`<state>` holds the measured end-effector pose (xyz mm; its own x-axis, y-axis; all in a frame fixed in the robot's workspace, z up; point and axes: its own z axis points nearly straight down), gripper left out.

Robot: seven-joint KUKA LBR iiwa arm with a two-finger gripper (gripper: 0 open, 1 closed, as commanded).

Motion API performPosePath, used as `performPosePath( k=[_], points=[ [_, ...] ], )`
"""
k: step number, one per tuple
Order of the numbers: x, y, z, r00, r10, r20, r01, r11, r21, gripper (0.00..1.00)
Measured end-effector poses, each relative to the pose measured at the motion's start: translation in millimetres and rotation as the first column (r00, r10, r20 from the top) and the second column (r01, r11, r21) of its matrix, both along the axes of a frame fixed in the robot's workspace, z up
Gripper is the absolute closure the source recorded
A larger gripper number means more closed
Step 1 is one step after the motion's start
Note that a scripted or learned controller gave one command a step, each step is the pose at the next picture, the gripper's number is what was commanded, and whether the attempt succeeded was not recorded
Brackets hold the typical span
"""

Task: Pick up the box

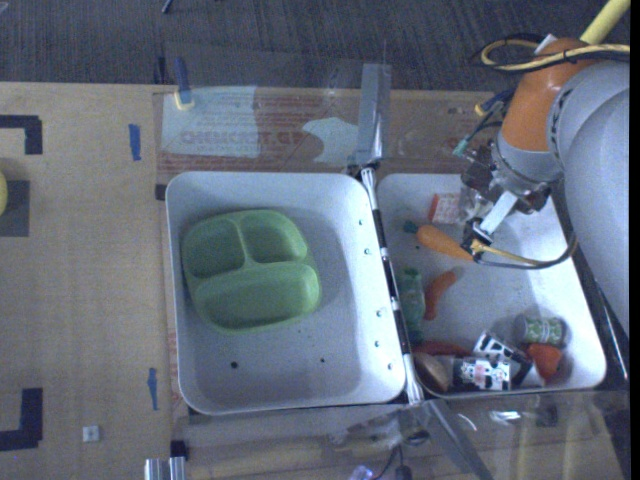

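Observation:
A small white and red box (444,208) lies near the back of the right bin (590,368), just above an orange carrot (443,240). My gripper (474,196) hangs low over the bin's back part, right beside the box on its right. The wrist hides the box's right edge, and I cannot make out whether they touch. A black and white carton (489,366) lies at the bin's front.
The right bin also holds a green bottle (412,303), an orange-red piece (438,294), a green can (543,330), a red item (546,361) and a brown item (432,370). In the left bin (190,368) sits a green divided tray (250,268).

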<state>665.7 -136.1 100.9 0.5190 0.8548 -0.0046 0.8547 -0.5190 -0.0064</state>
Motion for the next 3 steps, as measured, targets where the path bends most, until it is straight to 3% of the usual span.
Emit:
performPosePath(
  k=[1, 2, 3],
  points=[
    [2, 52, 118, 0.964, 0.264, 0.01, -0.264, 0.964, -0.001, 1.0],
    [2, 52, 118, 0.964, 0.265, 0.009, -0.265, 0.964, -0.001, 0.0],
    [-4, -8, 134, 1.0, -0.018, 0.01, 0.018, 1.0, -0.001, 0.0]
  ],
)
